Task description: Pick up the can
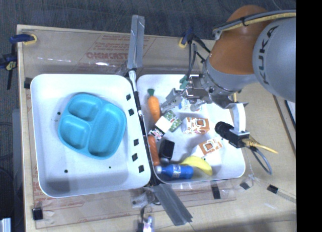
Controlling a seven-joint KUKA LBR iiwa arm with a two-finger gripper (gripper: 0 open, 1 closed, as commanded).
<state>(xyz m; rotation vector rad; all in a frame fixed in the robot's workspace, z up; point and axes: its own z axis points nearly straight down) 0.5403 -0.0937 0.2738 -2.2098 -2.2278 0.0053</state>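
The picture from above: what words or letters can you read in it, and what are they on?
"KUKA": big letters running down the grey arm, partly cut off at the edge.
Red print on the bench behind the bins: too blurred to read.
Orange-and-white patterned cards in the right bin: square marks, no words.
Blue can label: too small to read.

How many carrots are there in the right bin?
2. One carrot lies near the bin's upper left corner, beside the divider. The other carrot lies lower along the same left wall, above the blue can. Others may be hidden under the gripper.
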